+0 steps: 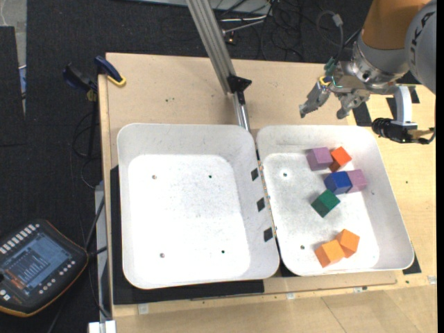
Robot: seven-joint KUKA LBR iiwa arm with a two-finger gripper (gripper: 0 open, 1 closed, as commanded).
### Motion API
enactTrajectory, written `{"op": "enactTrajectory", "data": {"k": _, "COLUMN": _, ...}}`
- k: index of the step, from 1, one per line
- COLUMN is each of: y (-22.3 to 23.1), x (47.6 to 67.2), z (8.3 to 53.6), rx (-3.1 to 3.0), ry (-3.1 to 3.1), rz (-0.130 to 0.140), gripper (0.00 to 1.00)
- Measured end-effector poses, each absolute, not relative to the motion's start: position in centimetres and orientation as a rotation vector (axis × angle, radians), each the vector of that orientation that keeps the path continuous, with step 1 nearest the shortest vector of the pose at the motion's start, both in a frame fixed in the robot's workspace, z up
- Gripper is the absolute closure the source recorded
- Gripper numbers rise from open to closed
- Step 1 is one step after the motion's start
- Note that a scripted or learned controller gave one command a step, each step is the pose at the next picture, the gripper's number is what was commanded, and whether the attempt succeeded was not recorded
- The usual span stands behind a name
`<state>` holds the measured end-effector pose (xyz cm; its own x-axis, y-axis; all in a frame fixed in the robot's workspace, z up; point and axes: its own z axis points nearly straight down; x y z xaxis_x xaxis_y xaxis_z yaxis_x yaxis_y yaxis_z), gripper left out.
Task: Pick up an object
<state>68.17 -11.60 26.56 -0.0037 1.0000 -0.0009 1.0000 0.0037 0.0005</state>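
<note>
A: Gripper (331, 103) first: we see it hanging above the bare bench, just beyond the far rim of the right bin (388, 186), with its two fingers spread apart and nothing between them. We read this as a waiting or approach pose, not a grasp.

B: And the candidates for picking?

A: All lie inside the right bin. Taking the green cube (325, 203) as our landmark: the blue cube (338, 181) sits just beyond it, nearly touching; a purple cube (356, 180) touches the blue one on the side toward the arm. Farther beyond the green cube we find a second purple cube (319, 157) with an orange cube (340, 157) pressed against it. On the near side of the green cube, well apart, two more orange cubes (338, 247) lie together.

B: Why does the clustering matter?

A: We judge that touching neighbours leave little room for fingers to drop on either side. The green cube, with free space on most sides, looks the easier target.

B: And the left bin (139, 207)?

A: We note it lies beside the right bin, well away from the green cube.
</note>
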Motion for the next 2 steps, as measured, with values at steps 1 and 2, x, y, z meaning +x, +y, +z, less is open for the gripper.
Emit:
{"op": "enactTrajectory", "data": {"k": 1, "y": -11.6, "x": 68.2, "z": 26.6, "rx": 2.217, "ry": 2.225, "rz": -0.001, "gripper": 0.00}}
{"op": "enactTrajectory", "data": {"k": 2, "y": -12.2, "x": 67.9, "z": 22.0, "rx": 2.224, "ry": 2.222, "rz": -0.006, "gripper": 0.00}}
